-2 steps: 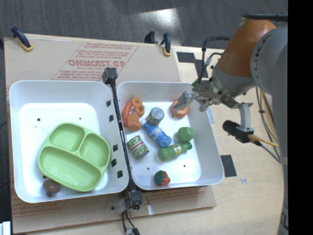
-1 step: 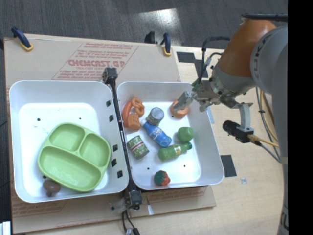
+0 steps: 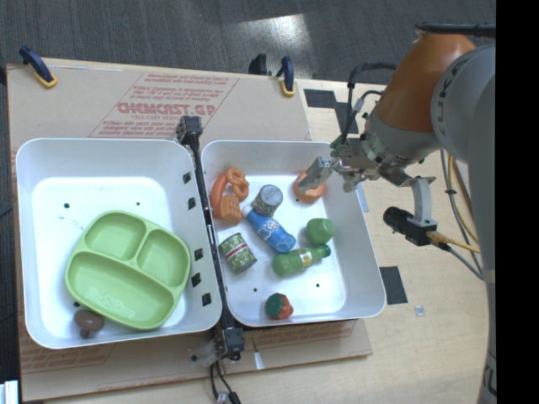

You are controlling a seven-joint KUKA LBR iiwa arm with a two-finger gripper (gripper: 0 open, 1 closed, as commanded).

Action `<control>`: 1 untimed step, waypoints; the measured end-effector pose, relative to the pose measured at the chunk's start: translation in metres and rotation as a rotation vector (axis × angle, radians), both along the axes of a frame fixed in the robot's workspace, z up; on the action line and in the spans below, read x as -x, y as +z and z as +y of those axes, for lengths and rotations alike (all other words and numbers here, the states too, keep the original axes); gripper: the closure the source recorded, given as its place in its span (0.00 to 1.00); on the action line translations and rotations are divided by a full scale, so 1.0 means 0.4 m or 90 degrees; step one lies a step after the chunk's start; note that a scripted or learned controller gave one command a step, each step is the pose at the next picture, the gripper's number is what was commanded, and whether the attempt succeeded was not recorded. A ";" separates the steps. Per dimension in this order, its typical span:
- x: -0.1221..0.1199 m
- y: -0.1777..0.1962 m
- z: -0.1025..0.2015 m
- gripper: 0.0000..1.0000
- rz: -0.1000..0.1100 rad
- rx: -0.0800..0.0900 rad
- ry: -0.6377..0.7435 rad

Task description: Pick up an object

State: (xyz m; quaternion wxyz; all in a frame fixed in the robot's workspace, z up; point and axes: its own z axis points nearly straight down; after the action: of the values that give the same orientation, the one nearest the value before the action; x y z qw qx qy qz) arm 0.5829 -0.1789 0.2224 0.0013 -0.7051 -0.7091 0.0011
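Arm comes in from the right, gripper (image 3: 313, 175) down at the far-right part of the right bin (image 3: 364, 255), right on top of a small orange obj (image 3: 310, 192). Fingers look parted w/ the orange obj just under/between the tips, but can't tell if they're actually clamped on it; the obj looks to be resting near the bin's far wall.

Rest of the right bin, taking the blue bottle (image 3: 269, 230) in the middle as ref:
- small can (image 3: 269, 199) touching it on the far side
- orange pretzel-shaped toy (image 3: 227, 194) to its left, near the divider betw. bins
- labelled can (image 3: 237, 252) on its near-left side, lying tilted
- green bottle (image 3: 300, 260) just to its near-right, on its side
- green round obj (image 3: 318, 231) to its right, above the green bottle
- red/green ball (image 3: 279, 306) well to the near side, alone

Left bin (image 3: 38, 162): green divided plate (image 3: 128, 269), and a brown round thing (image 3: 88, 321) at the plate's near-left edge.
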 end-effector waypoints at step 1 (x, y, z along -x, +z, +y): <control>0.000 0.000 0.000 0.00 0.000 0.000 0.000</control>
State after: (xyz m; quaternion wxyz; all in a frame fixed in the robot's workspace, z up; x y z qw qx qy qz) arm 0.5829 -0.1789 0.2224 0.0013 -0.7051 -0.7091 0.0011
